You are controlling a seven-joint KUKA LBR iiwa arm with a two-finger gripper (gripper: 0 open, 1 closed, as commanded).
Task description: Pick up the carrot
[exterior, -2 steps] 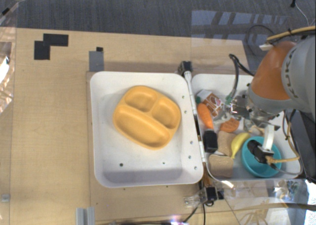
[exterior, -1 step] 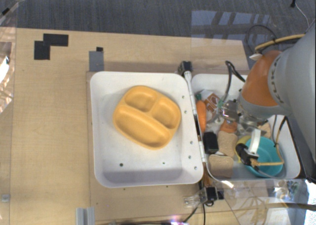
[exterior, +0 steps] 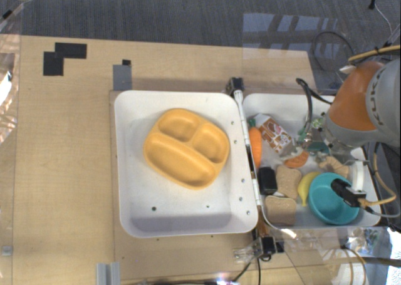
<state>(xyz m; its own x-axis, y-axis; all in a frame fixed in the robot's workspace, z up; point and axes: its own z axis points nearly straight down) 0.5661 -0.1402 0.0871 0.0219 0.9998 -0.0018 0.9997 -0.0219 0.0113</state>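
yellow divided plate [exterior: 187,146] in left bin [exterior: 135,215] (teal cup [exterior: 331,200] in right).

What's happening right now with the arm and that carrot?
Gripper low in right bin, fingers unclear. Carrot untouched by left wall. Snack packet lies between them.

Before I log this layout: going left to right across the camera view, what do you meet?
Yellow divided plate → carrot → snack packet → teal bowl → arm's orange band.
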